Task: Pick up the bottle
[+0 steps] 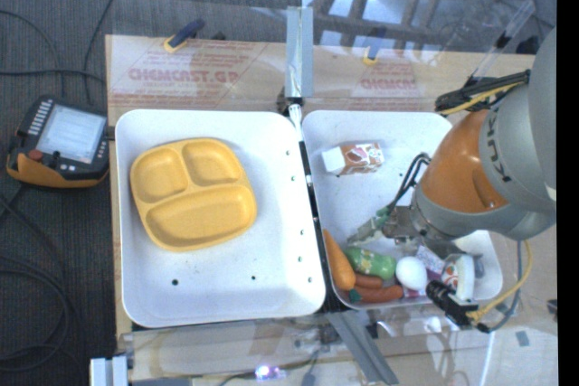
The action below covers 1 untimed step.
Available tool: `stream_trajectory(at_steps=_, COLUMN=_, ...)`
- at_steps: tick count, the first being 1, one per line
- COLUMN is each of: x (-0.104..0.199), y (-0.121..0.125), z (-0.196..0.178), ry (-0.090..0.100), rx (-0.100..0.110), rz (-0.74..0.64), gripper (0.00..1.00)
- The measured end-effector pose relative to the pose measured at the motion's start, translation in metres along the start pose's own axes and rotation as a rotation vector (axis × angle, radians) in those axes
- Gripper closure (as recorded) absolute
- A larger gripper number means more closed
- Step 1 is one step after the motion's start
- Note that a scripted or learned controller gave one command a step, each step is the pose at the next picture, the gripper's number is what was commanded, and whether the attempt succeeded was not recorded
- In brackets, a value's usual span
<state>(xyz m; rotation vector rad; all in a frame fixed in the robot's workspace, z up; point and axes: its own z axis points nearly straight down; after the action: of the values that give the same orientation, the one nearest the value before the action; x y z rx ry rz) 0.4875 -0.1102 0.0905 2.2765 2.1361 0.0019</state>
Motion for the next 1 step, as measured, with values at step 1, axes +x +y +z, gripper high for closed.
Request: stream_trajectory(at_steps=1, x=0.0039, y=-0.0034, z=-0.0189, ry=0.012, rx=0.017, rz=-0.164, gripper=0.00)
